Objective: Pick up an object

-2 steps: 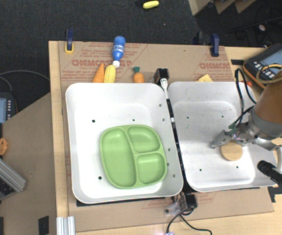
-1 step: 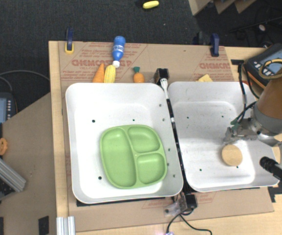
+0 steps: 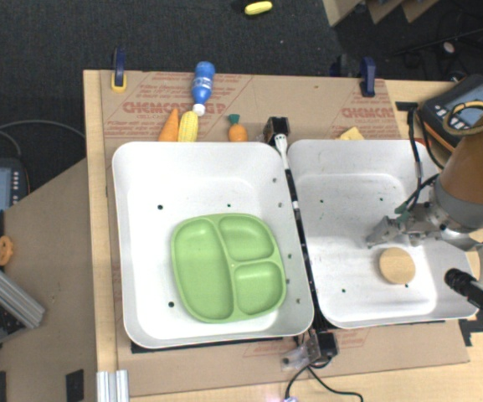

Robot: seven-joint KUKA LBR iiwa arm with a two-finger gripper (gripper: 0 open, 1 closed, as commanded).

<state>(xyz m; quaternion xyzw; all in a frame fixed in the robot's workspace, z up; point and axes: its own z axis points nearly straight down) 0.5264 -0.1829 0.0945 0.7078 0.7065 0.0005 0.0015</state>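
Observation:
A round tan disc [image 3: 397,266], like a small biscuit, lies flat on the floor of the right white bin [image 3: 341,182], near its front right corner. My gripper [image 3: 387,234] hangs low in that bin, just behind the disc and a little to its left. It is close to the disc's far edge. The grey arm with its orange band [image 3: 474,178] comes in over the bin's right wall. I see nothing held by the gripper.
A green divided plate [image 3: 227,266] lies in the left bin [image 3: 141,224]. Behind the bins on the cardboard sit a blue-and-white bottle [image 3: 202,84], a corn cob [image 3: 188,126], two small carrots [image 3: 237,130] and a yellow piece [image 3: 351,134]. A black cable [image 3: 292,199] runs between the bins.

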